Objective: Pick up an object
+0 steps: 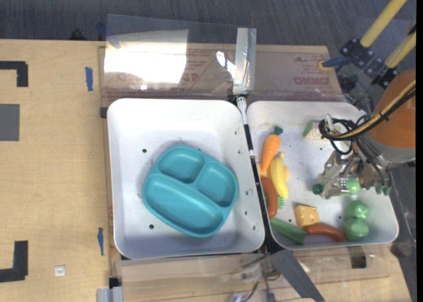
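My gripper (338, 180) is low inside the right bin (386, 238), towards its right side, under the orange-banded wrist (396, 119). Small green pieces (352, 187) lie right against it, and I cannot make out whether any of them is held. Along the bin's left wall lie an orange carrot (269, 151), a yellow banana (280, 175) and a reddish-orange piece (270, 200). Near the front are a green cucumber (287, 230), a cheese wedge (305, 215), a red sausage-like piece (324, 230) and two round green items (357, 220).
The left bin (125, 129) holds a teal divided plate (192, 190). A small pale green-and-white piece (310, 130) lies at the back of the right bin. Black cables (340, 127) loop near the wrist. A clear plastic wall (244, 59) rises behind the bins.
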Controlling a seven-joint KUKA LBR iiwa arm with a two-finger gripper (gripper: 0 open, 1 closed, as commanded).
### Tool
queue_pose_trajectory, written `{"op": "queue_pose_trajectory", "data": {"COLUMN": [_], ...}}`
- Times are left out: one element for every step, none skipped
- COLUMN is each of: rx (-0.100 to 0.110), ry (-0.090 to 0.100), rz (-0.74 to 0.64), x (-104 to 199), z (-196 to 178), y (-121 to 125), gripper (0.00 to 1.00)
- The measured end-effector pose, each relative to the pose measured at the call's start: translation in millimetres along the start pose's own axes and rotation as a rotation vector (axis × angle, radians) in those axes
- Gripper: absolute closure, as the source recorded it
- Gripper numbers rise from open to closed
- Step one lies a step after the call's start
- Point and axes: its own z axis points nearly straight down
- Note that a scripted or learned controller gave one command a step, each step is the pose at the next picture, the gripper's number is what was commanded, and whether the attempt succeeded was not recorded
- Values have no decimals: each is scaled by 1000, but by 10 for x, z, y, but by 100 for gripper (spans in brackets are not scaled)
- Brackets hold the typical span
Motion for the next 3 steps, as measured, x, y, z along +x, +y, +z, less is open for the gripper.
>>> {"op": "queue_pose_trajectory", "data": {"rx": [1, -3, -2], "ry": [-6, 0, -1], "rz": [-92, -147, -334], "x": [-48, -488, -976], "z": [-1160, -1414, -1717], "y": [41, 519, 548], "gripper": [100, 100, 100]}}
